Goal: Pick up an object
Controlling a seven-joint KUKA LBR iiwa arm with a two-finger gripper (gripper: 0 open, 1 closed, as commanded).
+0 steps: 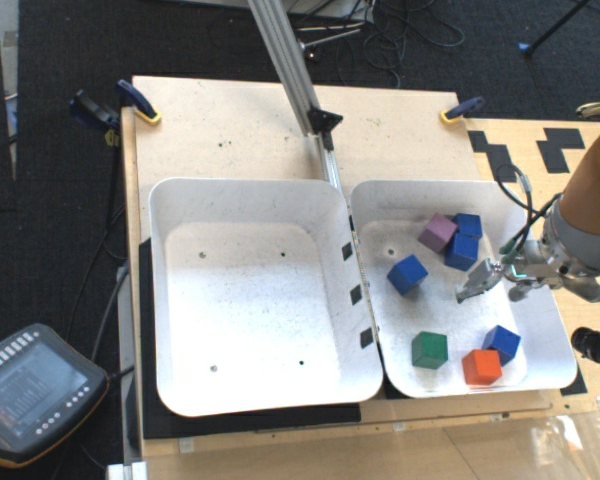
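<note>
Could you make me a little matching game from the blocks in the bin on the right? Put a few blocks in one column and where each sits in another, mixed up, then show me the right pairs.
Blocks:
1. purple block
2. green block
3. orange block
4. lone blue block

Places:
A. near edge of the right bin, touching a blue block
B. far end, beside two blue blocks
C. near edge, standing apart, left of the orange one
D. middle of the bin, left of the gripper

Pairs: 1-B, 2-C, 3-A, 4-D
</note>
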